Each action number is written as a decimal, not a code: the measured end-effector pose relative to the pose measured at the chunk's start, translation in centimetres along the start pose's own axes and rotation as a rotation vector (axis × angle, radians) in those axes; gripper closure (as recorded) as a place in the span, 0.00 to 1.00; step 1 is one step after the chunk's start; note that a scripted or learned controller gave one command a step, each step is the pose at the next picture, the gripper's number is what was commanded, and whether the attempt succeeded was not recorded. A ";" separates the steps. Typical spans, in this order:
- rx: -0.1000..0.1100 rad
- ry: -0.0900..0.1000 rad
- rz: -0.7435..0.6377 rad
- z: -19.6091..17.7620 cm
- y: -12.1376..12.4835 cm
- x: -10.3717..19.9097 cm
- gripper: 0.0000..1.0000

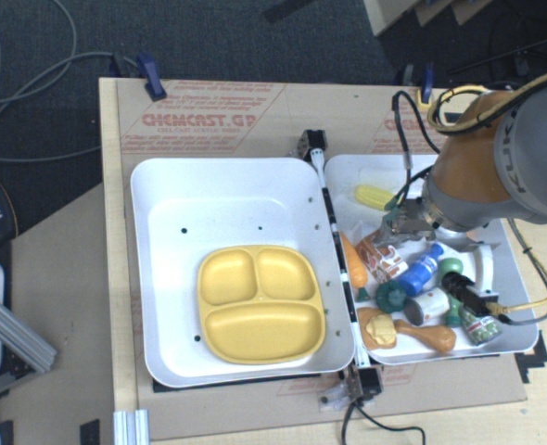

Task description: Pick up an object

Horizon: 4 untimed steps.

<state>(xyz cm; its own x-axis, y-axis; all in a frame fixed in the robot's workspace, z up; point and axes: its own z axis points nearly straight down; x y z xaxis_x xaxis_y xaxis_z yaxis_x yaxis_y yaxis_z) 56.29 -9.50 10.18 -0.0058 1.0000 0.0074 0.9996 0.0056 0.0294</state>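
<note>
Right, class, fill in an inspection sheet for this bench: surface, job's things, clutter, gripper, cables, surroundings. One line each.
Surface: brown board printed with red lettering, bearing two white bins side by side.
Job's things: right bin holds a heap of small objects, among them a yellow piece, a blue bottle and a tan drumstick shape.
Clutter: yellow divided plate lies in the left bin.
Gripper: gripper is low over the heap in the right bin; its state cannot be told.
Cables: black cable loops at the arm; grey cables lie on the floor.
Surroundings: dark carpet; blue clamp at the board's edge.
</note>
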 end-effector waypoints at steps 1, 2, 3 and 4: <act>-0.006 -0.020 0.011 0.2 -0.2 -1.0 0.00; -0.018 -0.015 0.011 0.1 -7.1 -3.4 0.00; -0.003 -0.026 0.012 0.1 -4.8 -1.7 0.00; -0.008 -0.004 0.002 -1.3 -4.3 -0.6 1.00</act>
<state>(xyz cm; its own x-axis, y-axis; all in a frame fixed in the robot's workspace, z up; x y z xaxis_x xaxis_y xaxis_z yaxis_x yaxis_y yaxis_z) 51.94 -10.11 11.34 -0.0039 1.0000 0.0033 0.9993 0.0038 0.0378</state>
